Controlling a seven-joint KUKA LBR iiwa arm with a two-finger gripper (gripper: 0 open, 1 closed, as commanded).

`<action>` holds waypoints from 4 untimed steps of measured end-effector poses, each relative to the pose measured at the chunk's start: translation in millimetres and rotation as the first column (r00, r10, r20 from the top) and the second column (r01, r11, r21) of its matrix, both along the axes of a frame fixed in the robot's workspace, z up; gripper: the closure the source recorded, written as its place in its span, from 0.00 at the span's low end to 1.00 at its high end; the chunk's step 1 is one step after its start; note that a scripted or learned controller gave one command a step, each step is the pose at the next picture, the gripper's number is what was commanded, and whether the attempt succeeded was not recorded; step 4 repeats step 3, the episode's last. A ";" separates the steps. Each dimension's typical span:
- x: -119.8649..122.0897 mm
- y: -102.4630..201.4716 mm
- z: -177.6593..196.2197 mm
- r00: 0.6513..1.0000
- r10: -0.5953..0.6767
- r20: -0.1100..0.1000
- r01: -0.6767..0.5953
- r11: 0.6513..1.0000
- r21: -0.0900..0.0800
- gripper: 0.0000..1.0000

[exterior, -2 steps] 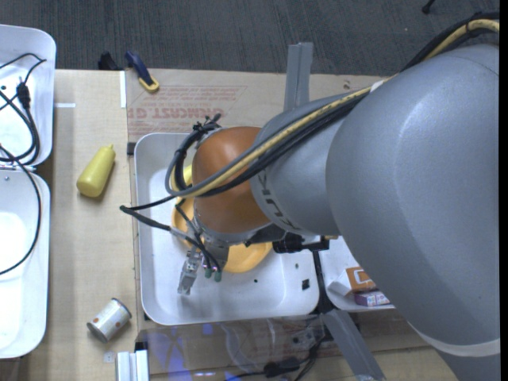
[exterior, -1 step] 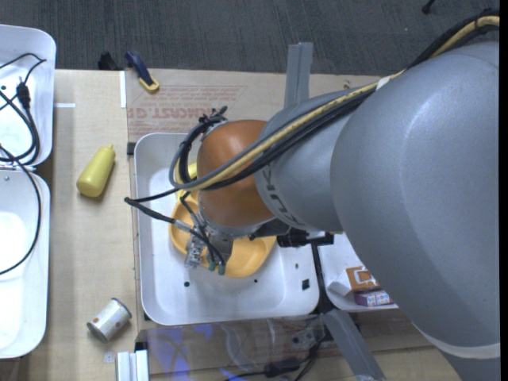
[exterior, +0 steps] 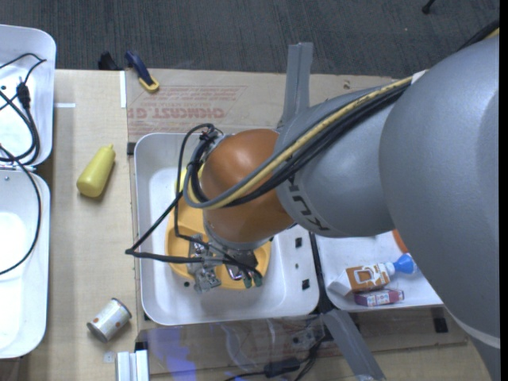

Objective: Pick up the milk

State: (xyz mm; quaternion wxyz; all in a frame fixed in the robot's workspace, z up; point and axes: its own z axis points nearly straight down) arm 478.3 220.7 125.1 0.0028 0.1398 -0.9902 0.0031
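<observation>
My arm point(exterior: 413, 133): reaches in from the right, its orange band above the left bin point(exterior: 151, 213).
My gripper point(exterior: 208, 275): low in the left bin, over a yellow object point(exterior: 178, 240).
My grip: cannot tell whether it is released or clenched.
Milk point(exterior: 367, 277): a small carton lying in the right bin point(exterior: 337, 248), beside a blue-capped bottle point(exterior: 401, 265) and a red packet point(exterior: 379, 297).
Bench point(exterior: 87, 236): a yellow bottle point(exterior: 96, 172) left of the bin; a small can point(exterior: 109, 318) near the front.
</observation>
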 end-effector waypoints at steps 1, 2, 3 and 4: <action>13.3 4.7 52.0 0.949 0.315 0.000 -0.315 0.949 0.005 1.00; 7.2 -16.8 61.4 0.861 0.508 0.000 -0.508 0.861 0.006 1.00; 23.2 -128.9 66.2 0.855 0.519 0.006 -0.519 0.854 0.007 1.00; 23.2 -128.9 66.2 0.855 0.519 0.006 -0.519 0.854 0.007 1.00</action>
